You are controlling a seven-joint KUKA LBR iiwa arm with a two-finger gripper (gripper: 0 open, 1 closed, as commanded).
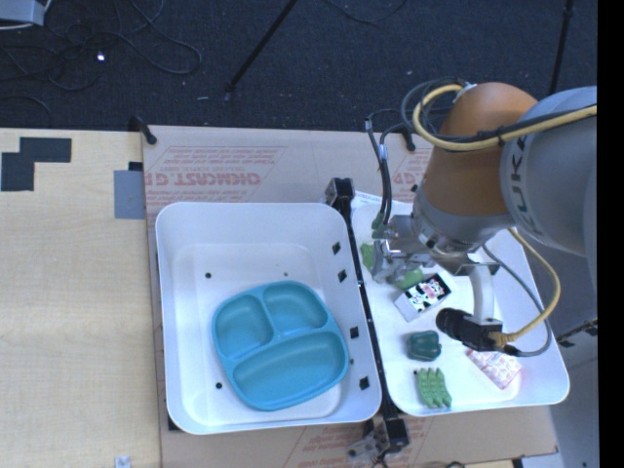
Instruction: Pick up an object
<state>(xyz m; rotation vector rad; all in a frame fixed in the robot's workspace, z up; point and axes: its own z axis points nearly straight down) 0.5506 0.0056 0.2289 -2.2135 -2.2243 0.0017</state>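
**A:** Where is the claw?

**B:** Low in the right bin, close to its left edge and about halfway along it. Whether it is released or clenched I cannot tell, because the wrist's own bulk covers that part.

**A:** Is anything lifted?

**B:** Nothing that I can see. I judge the pick as not yet done. The grasp and the lift are both left.

**A:** What would it take?

**B:** The likeliest is a pale green piece right at the left edge, touching or just beside the claw. A black-and-white card lies just beside the claw too, toward the bin's near edge.

**A:** And farther out?

**B:** A dark green lump sits nearer the near edge, left of the middle. A green spiky toy lies close to the near edge itself. A pink patterned packet lies toward the near-right corner. In the left bin, a blue divided plate fills most of the near half.

**A:** What stands in the way?

**B:** The wall, I think. The green piece lies hard against the left edge, where the two bins meet, so there is little room to close around it. The card lies flat, which could make it slip. The arm also hides the far-right part of the bin.
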